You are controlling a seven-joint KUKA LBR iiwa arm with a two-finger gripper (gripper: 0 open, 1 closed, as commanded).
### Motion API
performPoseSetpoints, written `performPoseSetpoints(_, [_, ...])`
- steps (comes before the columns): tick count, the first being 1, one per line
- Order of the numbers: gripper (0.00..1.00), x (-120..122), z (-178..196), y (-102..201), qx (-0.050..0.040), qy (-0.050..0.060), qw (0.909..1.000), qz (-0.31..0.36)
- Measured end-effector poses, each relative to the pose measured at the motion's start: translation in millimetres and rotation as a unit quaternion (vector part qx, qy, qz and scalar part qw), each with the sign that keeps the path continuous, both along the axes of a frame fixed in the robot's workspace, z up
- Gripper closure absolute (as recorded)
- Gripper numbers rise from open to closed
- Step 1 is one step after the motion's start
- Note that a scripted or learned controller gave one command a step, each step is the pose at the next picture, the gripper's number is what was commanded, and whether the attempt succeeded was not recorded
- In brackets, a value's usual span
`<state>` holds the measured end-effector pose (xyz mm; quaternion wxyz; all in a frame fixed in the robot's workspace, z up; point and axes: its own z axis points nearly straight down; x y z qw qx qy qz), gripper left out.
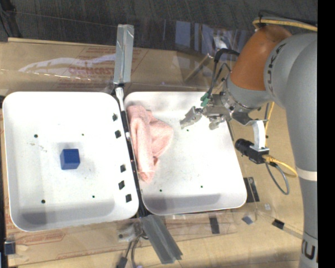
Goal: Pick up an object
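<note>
You had the gripper [200, 119] over the right bin [212, 197] with its jaws spread and nothing between them, the crumpled pink cloth [148, 141] lying just left against the divider, so you needed to shift left and pinch a raised fold.

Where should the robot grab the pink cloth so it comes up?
Probably the bunched fold on the pink cloth, on its side facing the gripper, coming straight down from above. The cloth lies crumpled against the right bin's left wall, so that raised hump gives the fingers something to pinch.
</note>
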<state>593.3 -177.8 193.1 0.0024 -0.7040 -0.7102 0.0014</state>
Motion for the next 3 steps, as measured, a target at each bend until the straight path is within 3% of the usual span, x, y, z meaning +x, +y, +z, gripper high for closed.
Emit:
performPoseSetpoints(1, [0.00, -4, -102, 64, 0.0001, 0.000, 0.9941, 0.109])
performPoseSetpoints(2, [0.00, 51, -101, 76, -0.0005, -0.002, 0.9948, 0.101])
performPoseSetpoints(3, [1.00, 51, -91, 77, -0.0002, -0.001, 0.9946, 0.104])
